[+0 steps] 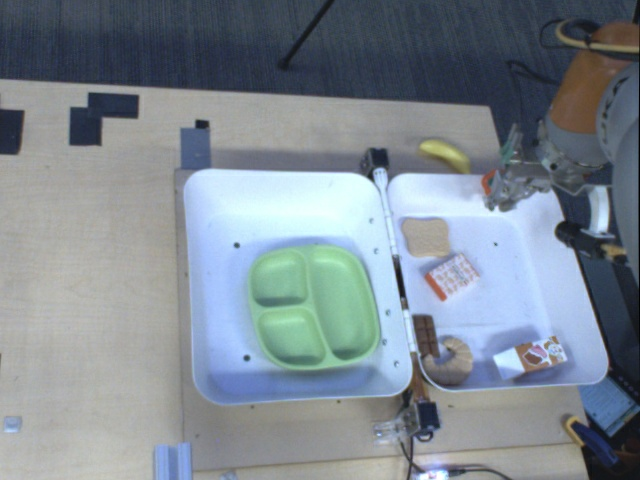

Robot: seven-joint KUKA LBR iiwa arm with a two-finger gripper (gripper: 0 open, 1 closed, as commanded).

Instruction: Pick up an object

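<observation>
The right bin point(560, 298) holds a tan slice of bread point(426, 236), a small orange and white packet point(453, 276), a brown chocolate bar point(424, 334), a round brownish pastry point(450, 360) and a small carton point(534, 356) with a red and white print. My gripper point(499, 197) hangs over the bin's far right corner, apart from all of these things, with nothing seen between its fingers. The left bin point(215, 268) carries a green divided plate point(313, 306).
A yellow banana point(445, 153) lies on the bench just beyond the right bin's far rim. A black rod point(318, 16) slants across the floor at the top. Dark blocks point(100, 116) sit on the bench at far left.
</observation>
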